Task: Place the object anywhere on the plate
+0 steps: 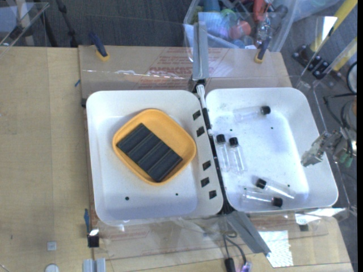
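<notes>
- Task item: a dark ridged slab, rectangular, charcoal, with parallel grooves running along its length. It lies flat and is turned at a slant to the bin walls.
- Location: the slab rests on the plate, a yellow-orange dish with rounded corners. It sits near the dish's middle, and the rim shows on every side of it.
- The plate sits in the left bin, slightly towards the far wall, with bare white floor all around it.
- Gripper: it is at the right-hand rim of the right bin, well apart from the plate. Its outline is blurred against the clutter, so whether it is parted or closed cannot be told. Nothing is seen held in it.
- Right bin contents: five clear vials with black caps.
  - One vial lies near the far wall.
  - Two vials lie side by side just beside the divider.
  - Two more vials lie crossed near the front wall.
- Obstructions: a raised divider with black marks separates the bins, standing between the gripper and the plate.
- Surroundings: a clear box of coloured items stands beyond the bins. A blue clamp and an orange clamp sit on the far edge of the bench.
</notes>
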Action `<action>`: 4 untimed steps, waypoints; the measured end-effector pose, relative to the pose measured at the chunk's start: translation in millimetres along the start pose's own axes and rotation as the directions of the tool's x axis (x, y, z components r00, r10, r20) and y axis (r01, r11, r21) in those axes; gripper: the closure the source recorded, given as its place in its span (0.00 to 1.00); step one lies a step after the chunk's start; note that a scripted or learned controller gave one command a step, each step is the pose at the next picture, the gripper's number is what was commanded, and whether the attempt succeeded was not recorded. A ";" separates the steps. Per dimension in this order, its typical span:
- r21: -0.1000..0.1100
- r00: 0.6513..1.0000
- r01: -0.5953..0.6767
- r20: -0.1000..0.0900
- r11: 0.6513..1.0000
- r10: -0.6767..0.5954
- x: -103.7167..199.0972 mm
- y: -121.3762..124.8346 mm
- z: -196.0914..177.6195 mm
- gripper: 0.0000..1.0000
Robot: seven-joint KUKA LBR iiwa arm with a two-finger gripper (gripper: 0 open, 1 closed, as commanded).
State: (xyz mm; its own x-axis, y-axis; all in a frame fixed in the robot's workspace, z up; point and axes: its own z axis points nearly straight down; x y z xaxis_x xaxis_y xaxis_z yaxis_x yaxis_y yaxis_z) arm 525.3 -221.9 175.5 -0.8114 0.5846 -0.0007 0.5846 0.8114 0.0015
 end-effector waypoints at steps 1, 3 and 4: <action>0.000 0.998 0.065 0.000 0.998 -0.065 7.9 -5.3 2.3 1.00; -0.001 0.895 0.445 0.001 0.895 -0.445 19.8 -14.9 0.3 1.00; -0.001 0.896 0.445 0.001 0.896 -0.445 19.8 -15.1 0.3 0.00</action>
